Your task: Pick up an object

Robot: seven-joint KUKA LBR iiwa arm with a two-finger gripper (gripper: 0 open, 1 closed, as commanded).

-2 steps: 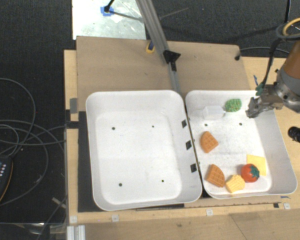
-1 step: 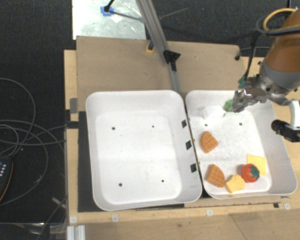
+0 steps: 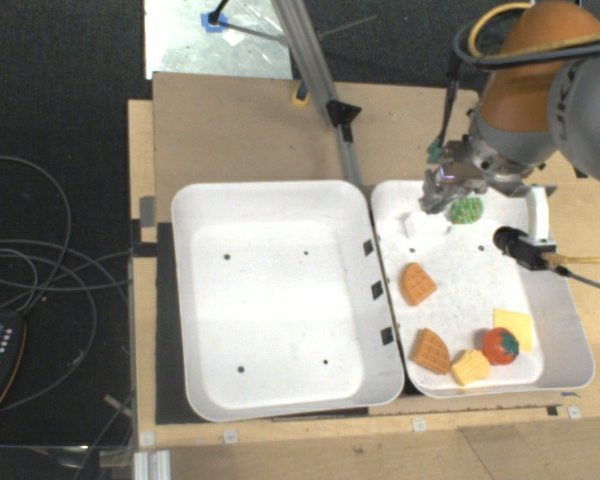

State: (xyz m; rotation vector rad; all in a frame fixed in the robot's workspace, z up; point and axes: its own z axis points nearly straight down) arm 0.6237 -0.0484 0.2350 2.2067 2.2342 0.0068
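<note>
Your gripper hangs low over the far edge of the right bin, just beside the green toy, and you can't tell from this angle whether it's released, clenched or grasping anything; nothing is visibly caught in it. Main risk, imo: the tool sits a bit to the bench-centre side of the green piece, so a closing could nip its edge only and knock it toward the far wall, or close on air. Second risk: a small white block lies right under the gripper, near-invisible vs the white bin floor, so it could get bumped or pinched by accident. The green toy also looks lumpy and round-ish, so prob. slips from a shallow pinch. Count for you, all in the right bin: 1 green toy at the far edge; 1 white block near it; 2 orange waffle-like pieces, one mid-bin by the left wall, one at the near-left corner; 2 yellow wedges near the near edge; 1 red tomato-like toy between those wedges. The left bin is the 2nd of 2 bins.
</note>
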